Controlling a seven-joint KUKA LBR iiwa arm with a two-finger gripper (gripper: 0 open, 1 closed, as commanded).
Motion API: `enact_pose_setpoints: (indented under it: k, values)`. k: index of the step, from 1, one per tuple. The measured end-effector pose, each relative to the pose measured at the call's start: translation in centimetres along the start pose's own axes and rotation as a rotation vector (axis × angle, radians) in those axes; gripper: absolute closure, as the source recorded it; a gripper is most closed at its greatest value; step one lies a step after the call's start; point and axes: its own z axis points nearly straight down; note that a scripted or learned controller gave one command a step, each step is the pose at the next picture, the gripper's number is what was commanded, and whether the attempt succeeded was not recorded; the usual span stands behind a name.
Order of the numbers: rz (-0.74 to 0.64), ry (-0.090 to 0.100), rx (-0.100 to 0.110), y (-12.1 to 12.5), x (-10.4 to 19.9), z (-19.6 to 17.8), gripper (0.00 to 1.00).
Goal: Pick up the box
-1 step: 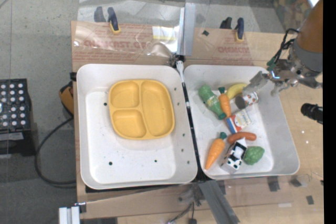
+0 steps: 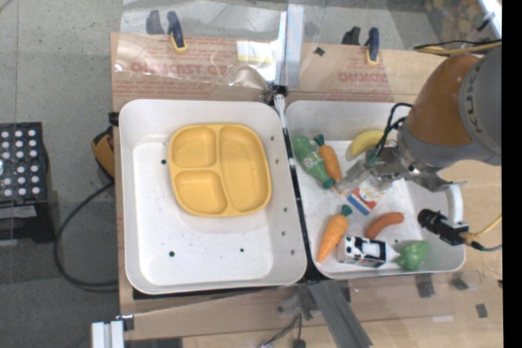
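Your gripper (image 2: 369,173) sits low in the right bin (image 2: 440,261), just above the small white box (image 2: 366,195) with red and blue print too small to read; whether its fingers are apart or together, you cannot tell. Around the box lie two carrots (image 2: 330,234), a sausage (image 2: 384,223), a green bottle (image 2: 310,156), a banana (image 2: 365,141) and a black-and-white carton (image 2: 363,250). Red lettering on the plastic sheet (image 2: 192,65) behind the bins reads mirrored.

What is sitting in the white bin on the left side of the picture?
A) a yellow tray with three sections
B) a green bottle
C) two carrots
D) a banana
A: the yellow tray lies alone in the left bin, while the banana, the carrots and the green bottle are all in the right bin.
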Motion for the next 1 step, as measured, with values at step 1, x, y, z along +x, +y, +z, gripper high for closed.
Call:
enact_pose_setpoints:
  k: [1]
  values:
    - [0.059,-0.007,-0.016,-0.22,0.42,0.34,0.0]
